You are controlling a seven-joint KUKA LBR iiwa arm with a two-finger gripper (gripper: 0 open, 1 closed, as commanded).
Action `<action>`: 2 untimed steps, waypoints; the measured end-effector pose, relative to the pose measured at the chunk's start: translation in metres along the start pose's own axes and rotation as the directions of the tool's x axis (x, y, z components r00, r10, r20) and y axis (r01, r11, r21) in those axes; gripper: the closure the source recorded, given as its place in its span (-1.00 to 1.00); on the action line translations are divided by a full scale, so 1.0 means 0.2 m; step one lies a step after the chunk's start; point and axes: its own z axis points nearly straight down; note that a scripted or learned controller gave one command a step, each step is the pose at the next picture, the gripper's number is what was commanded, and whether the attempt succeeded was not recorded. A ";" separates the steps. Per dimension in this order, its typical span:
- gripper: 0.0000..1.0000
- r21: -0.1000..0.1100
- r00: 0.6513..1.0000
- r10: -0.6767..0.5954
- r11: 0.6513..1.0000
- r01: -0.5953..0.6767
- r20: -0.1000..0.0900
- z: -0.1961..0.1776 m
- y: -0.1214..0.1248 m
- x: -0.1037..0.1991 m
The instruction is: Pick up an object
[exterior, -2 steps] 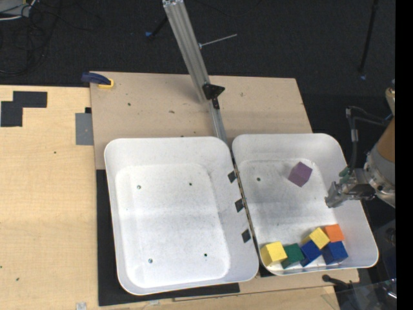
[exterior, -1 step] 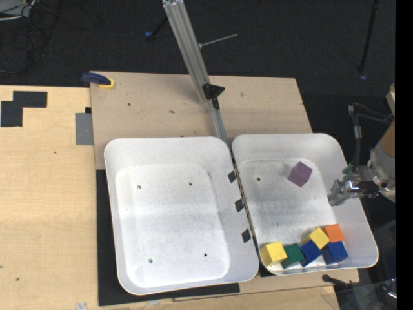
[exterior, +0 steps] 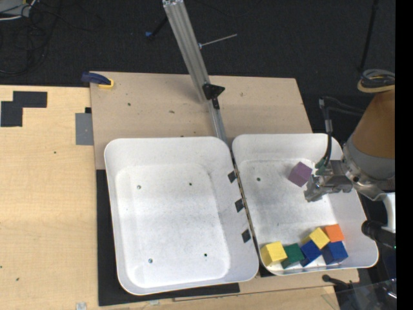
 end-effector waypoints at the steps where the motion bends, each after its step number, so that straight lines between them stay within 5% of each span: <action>1: 1.00 -0.001 1.000 -0.001 1.000 0.001 0.001 0.01 0.16 0.25; 2: 1.00 0.000 1.000 0.000 1.000 0.000 0.001 0.05 0.30 0.51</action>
